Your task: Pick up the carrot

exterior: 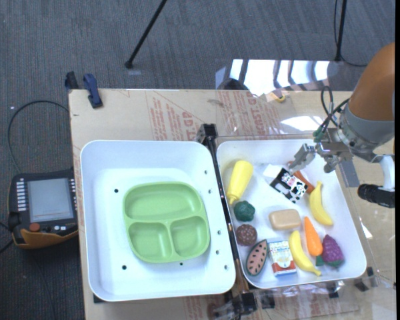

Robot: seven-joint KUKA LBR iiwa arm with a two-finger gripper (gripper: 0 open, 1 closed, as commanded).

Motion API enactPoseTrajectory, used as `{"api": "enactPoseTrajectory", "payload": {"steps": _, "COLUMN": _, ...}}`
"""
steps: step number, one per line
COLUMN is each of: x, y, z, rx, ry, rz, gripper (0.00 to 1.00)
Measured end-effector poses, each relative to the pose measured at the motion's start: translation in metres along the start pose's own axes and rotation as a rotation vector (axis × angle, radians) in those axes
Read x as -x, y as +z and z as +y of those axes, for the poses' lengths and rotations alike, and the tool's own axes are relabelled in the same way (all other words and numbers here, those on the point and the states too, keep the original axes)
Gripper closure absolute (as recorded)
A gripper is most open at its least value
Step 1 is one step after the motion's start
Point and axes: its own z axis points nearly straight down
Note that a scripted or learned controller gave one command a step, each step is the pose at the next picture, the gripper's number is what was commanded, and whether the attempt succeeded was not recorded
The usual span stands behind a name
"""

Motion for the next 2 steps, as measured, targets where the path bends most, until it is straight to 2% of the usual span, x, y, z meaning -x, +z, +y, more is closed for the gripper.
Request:
{"api": "enactPoseTrajectory", "payload": {"steps": 1, "x": 0.036, "y": 0.086, "z": 0.004, "rx": 0.01, "ry": 0.079, "rz": -0.002, "gripper": 0.0}}
{"api": "enactPoseTrajectory", "payload": {"steps": 2, "x": 0.016, "y": 0.124, "z": -0.073, "rx": -0.006, "ry": 0.068, "rz": 0.003, "gripper": 0.0}}
